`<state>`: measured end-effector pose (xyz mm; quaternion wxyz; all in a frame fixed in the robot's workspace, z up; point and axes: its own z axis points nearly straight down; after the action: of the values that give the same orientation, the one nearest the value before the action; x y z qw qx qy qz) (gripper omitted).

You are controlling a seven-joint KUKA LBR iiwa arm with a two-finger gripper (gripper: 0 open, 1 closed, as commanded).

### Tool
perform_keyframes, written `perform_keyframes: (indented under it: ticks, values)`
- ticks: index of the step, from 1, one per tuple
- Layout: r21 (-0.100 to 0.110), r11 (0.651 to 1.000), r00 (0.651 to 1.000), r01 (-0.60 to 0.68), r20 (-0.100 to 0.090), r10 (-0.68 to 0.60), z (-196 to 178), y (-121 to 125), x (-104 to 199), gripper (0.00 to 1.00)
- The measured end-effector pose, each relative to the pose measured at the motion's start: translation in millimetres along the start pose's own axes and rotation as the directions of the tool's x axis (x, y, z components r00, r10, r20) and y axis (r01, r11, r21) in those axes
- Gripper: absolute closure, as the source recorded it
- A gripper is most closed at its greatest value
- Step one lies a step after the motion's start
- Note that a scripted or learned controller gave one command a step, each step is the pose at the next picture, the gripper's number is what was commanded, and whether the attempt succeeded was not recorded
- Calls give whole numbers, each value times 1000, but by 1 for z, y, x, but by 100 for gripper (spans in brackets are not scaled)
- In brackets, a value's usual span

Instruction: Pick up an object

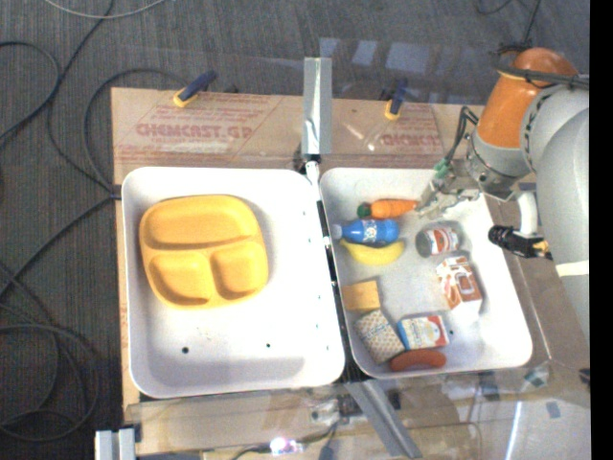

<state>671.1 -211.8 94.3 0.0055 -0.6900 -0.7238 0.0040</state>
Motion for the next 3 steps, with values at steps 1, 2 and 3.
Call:
perform_keyframes:
  ticks: [1,2,3]
  values:
    - [4,1000,1000,4,-9,-4,0,1,5,0]
    - [-32,999,1000,3,-5,-3,1,-83,0,0]
    - [-45,985,986,-167,-10,167,0,-146,5,0]
